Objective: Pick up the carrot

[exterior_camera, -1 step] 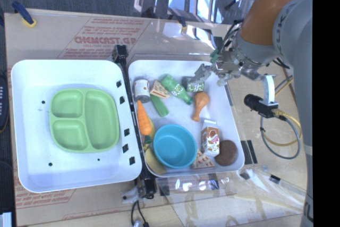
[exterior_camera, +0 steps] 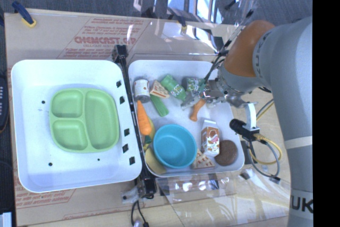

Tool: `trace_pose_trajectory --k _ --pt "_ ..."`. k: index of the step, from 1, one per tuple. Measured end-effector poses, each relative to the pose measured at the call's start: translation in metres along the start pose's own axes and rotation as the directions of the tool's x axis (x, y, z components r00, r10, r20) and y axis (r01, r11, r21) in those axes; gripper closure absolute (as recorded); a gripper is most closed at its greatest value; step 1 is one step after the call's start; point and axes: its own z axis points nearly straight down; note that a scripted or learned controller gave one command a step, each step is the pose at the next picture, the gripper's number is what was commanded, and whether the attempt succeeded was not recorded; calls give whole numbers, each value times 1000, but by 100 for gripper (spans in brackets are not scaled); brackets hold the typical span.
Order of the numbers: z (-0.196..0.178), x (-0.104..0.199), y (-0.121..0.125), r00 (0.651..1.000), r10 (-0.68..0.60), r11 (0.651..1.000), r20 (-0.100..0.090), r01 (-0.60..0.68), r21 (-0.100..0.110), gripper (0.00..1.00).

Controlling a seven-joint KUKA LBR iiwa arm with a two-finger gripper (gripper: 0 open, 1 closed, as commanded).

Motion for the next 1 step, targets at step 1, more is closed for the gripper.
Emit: trace_pose_trajectory --k 1 --pt "21 -1 41 975 220 975 -3 -220 -11 0"
